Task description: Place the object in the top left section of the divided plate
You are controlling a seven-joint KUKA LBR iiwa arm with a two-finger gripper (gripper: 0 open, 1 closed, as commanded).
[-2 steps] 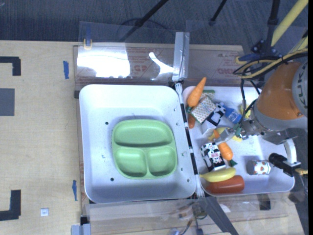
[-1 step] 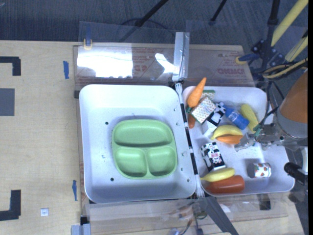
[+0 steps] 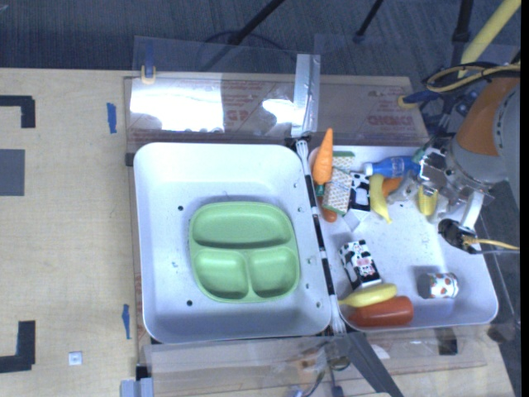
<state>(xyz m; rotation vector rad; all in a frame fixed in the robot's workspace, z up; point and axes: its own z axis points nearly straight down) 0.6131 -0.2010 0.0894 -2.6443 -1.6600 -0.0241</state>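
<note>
Taking the green three-section divided plastic plate [image 3: 244, 250] in the left white bin [image 3: 157, 222] as landmark: right of it, nearest, lie a red sausage-shaped toy [image 3: 382, 312] and a yellow banana-like piece [image 3: 369, 294], touching. Just beyond stands a black-and-white cow toy [image 3: 359, 261]. Farther right, the grey gripper [image 3: 450, 197] hangs over the right bin's [image 3: 475, 292] far edge; whether it grasps anything cannot be told. Farthest, an orange plastic carrot [image 3: 323, 157].

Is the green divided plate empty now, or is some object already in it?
Empty: the green divided plate shows bare green compartments, and nothing lies in them.
</note>
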